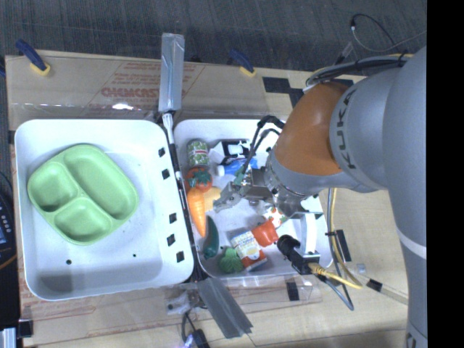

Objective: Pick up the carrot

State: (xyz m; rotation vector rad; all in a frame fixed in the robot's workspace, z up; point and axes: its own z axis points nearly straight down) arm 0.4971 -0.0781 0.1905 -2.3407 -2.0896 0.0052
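Note:
The carrot (196,207) is orange and lies lengthwise against the left wall of the right bin (217,127), just below a small red item (201,180). My gripper (230,193) hangs over the middle of that bin, right beside the carrot's upper end and slightly to its right. I see nothing held in it. The grey arm with its orange band (312,140) covers the bin's right half.
A green-labelled can (197,153) and a blue item (233,167) lie at the bin's far end. A dark green vegetable (210,239), a green lump (230,261), a small carton (246,243) and an orange-red bottle (267,232) crowd the near end. The left bin (109,267) holds a green divided plate (82,192).

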